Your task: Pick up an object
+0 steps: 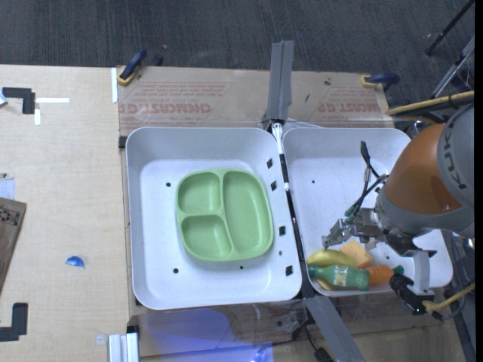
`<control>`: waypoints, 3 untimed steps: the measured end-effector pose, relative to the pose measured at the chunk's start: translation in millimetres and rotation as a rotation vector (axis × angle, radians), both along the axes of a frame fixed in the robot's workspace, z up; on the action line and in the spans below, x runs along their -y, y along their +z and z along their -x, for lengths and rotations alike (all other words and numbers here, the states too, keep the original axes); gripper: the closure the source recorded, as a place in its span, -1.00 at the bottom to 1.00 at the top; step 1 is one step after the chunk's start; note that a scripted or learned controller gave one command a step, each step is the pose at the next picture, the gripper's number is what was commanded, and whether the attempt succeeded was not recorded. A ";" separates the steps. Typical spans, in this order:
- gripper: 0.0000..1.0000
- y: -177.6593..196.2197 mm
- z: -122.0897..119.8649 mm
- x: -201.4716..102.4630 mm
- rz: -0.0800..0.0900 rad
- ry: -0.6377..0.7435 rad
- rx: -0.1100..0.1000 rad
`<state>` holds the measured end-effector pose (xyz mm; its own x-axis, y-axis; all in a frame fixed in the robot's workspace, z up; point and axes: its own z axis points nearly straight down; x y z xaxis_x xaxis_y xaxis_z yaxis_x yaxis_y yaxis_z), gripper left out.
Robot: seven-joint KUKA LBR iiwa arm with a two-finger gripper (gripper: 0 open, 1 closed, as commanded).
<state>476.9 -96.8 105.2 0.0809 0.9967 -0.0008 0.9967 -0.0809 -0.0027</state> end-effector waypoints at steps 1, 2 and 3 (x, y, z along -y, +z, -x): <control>-1.00 17.0 -0.5 -1.6 0.000 0.044 0.002; -1.00 -13.6 -0.8 -3.4 0.001 0.046 0.003; -1.00 -14.3 -52.9 -2.8 0.001 -0.164 0.000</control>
